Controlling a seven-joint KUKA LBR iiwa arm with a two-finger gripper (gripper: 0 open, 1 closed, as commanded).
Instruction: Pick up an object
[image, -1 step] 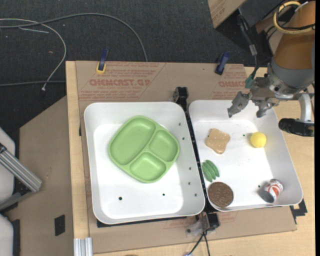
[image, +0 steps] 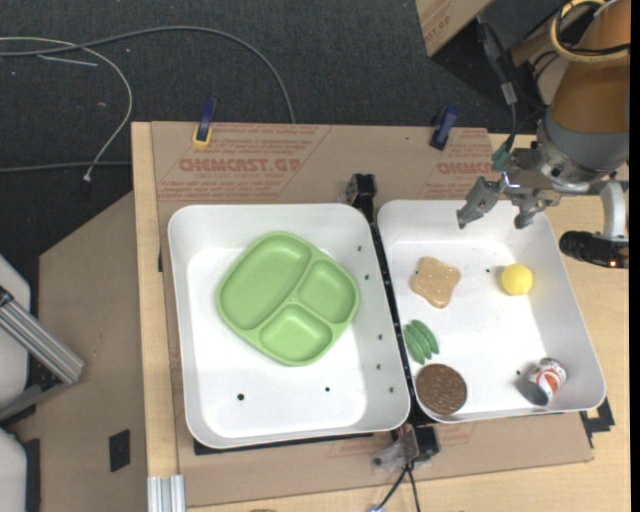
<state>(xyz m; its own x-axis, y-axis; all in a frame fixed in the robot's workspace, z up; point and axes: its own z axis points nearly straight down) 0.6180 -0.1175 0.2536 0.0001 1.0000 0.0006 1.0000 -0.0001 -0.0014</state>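
While I watch from the overhead camera, the gripper (image: 499, 209) hangs over the far edge of the right bin (image: 560, 330), at about one o'clock from the middle of my view. Its two dark fingers (image: 476, 205) are spread apart with only the white bin floor showing between them; they pinch nothing. The grey arm (image: 590, 110) with its orange band rises away toward two o'clock.

Inside the right bin, a tan toast-shaped piece (image: 436, 282) lies at seven o'clock from the gripper, well apart from it. A small yellow ball (image: 516, 280) sits at about six o'clock from the gripper, also apart. Farther toward me, a green leafy piece (image: 421, 340) lies beside the bin's left wall, and just below it a round brown disc (image: 441, 388) rests at the near-left corner. A small red, white and grey object (image: 544, 379) sits at the near-right corner; I cannot tell what it is.

At nine o'clock lies the left bin (image: 200, 300), holding a green divided plate (image: 288, 297) with three compartments. Both bins rest on a cardboard sheet (image: 250, 160).
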